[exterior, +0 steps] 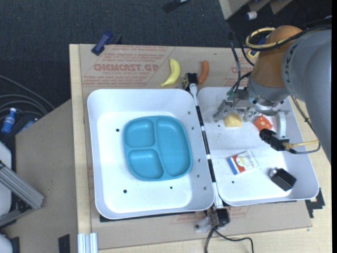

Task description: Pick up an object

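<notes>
My gripper (229, 109) is low over the far left part of the right bin (303, 191). A pale yellow chunk (233, 122) lies right at its tip, touching or nearly touching it; the grip itself is hidden. A red-orange piece (263, 123) lies just right of the chunk, partly under the wrist. Nearer the front of this bin are a small white card with blue and red print (242, 162) and a black block (283, 178).
The left bin (105, 194) holds a blue divided plate (157, 147). On the board behind the bins lie a yellow banana (171, 73), an orange stick-shaped thing (203, 71) and a blue object (101, 44). A ridge (204, 141) separates the bins.
</notes>
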Available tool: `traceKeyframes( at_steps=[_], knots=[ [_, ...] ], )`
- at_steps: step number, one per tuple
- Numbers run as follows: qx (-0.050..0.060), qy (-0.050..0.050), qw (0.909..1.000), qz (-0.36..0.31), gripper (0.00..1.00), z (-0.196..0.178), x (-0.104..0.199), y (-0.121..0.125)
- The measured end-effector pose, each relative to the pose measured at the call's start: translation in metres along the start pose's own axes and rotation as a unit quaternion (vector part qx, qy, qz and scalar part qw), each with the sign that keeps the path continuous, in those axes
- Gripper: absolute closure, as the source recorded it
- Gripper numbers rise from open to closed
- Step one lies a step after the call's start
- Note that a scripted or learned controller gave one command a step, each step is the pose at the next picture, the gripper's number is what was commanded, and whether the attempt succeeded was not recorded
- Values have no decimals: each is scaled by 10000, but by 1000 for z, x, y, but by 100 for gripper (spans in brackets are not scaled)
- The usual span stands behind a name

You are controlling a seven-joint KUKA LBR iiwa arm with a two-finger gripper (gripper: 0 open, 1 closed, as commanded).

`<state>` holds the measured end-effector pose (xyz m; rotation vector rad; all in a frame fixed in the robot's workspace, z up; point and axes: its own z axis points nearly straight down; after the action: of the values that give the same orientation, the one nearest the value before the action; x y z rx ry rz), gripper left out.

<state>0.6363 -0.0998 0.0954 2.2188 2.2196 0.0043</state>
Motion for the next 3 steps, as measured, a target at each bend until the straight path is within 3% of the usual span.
traceKeyframes(
  at_steps=[1, 2, 3],
  knots=[
    [-12, -1, 10000, -1, 100, -10, 0, 1],
    [-10, 0, 10000, 0, 0, -10, 0, 1],
    [-24, -2, 10000, -1, 100, -20, 1, 1]
  ],
)
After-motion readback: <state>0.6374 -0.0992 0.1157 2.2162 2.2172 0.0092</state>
